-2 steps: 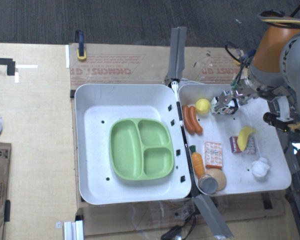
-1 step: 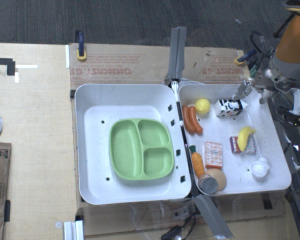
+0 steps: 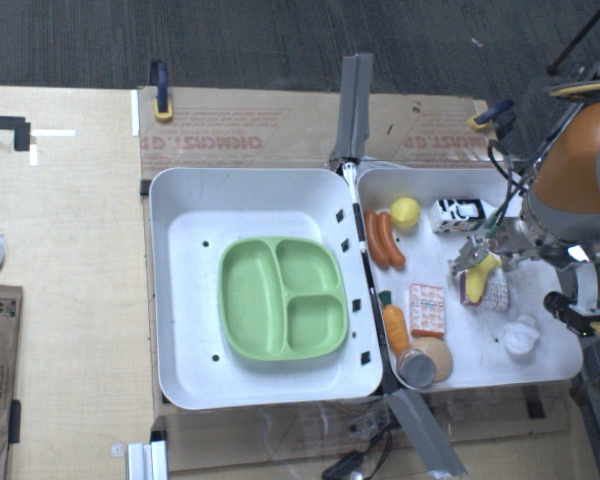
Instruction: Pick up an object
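The right bin (image 3: 555,368) is crowded. Along its left wall lie two sausages (image 3: 384,239), a carrot (image 3: 395,329) and a metal can (image 3: 417,367), with a snack packet (image 3: 427,309) just beside them. Bare floor shows along the right bin's front edge. In the left bin (image 3: 180,268), a green divided plate (image 3: 283,297) fills the middle, leaving open floor around it.
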`<state>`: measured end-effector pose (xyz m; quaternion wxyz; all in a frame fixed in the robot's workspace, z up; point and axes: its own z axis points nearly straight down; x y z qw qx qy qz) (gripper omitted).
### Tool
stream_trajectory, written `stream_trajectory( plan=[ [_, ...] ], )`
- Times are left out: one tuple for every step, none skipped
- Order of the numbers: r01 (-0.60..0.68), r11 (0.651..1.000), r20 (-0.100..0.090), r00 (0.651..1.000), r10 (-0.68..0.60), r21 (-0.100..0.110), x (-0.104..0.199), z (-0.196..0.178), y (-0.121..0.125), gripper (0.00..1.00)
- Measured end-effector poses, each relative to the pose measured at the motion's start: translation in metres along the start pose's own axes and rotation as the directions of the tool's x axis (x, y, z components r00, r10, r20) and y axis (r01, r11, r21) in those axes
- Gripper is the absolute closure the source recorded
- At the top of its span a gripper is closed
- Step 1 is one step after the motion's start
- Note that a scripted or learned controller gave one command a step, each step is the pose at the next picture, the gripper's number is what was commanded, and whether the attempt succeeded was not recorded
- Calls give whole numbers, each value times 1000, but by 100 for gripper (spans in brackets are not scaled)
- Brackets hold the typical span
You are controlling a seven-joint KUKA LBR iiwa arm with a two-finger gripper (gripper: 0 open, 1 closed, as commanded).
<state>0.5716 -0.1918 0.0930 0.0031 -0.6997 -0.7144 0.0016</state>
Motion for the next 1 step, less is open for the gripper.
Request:
stream_trajectory(
  plan=[
    [-3,1000,-2,1000,3,5,-1,-5,0,100]
  ],
)
